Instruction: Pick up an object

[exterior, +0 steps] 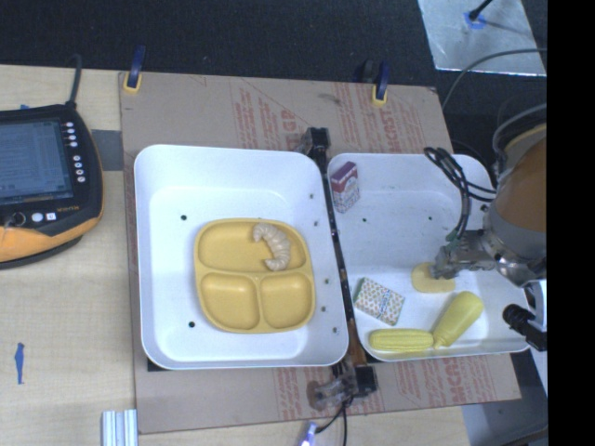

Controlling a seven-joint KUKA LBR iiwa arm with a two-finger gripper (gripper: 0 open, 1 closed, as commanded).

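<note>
A dark floor runs along the top, and below it sits a light wooden bench with a big sheet of brown cardboard on it. Two blue and yellow clips pinch the top edge of the cardboard.

Two white bins sit side by side on the cardboard, touching in the middle. The left bin holds a yellow plate with three parts. A pale curly shrimp toy lies in the top part of the plate.

The grey robot arm comes in from the right, over the right bin. Black cables loop beside it. Its claw is down low in the right bin, right at a small flat yellow piece. The claw looks dark and blurry, so I cannot tell if it is open, shut, or holding anything.

More things lie in the right bin. A yellow corn cob lies along the bottom edge. A fat yellow-green toy lies tilted just beside it, touching its right end. A small dotted packet lies near the corn, just above its left end. A little red and white carton stands up in the top left corner, well apart from the rest.

On the far left of the bench is a black and orange tablet with a screen.
</note>
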